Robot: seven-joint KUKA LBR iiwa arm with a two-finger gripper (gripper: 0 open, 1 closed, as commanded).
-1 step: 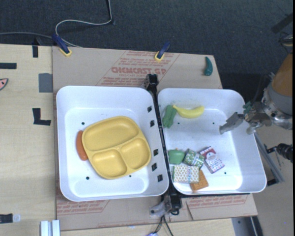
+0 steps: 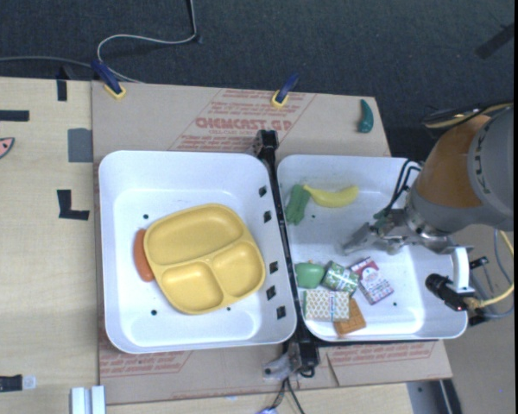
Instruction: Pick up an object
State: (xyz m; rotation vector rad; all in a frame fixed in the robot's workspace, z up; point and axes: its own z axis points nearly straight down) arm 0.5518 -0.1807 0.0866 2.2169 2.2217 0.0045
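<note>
The right bin (image 2: 397, 169) holds a yellow banana (image 2: 332, 196) and a dark green pepper-like piece (image 2: 296, 203) near its back left. At its front lie a light green round piece (image 2: 309, 273), a green and white packet (image 2: 338, 279), a pink and white box (image 2: 373, 281), a chequered packet (image 2: 319, 304) and an orange piece (image 2: 352, 319). My gripper (image 2: 356, 240) hangs low in the middle of this bin, pointing left. It sits just above the packet and the box and right of the banana. Nothing shows in its grasp.
The left bin (image 2: 129, 175) carries a yellow divided tray (image 2: 205, 257) with an orange-red piece (image 2: 142, 255) tucked against its left side. A small green object (image 2: 364, 116) lies on the cardboard behind the right bin. The arm (image 2: 462, 184) covers the bin's right side.
</note>
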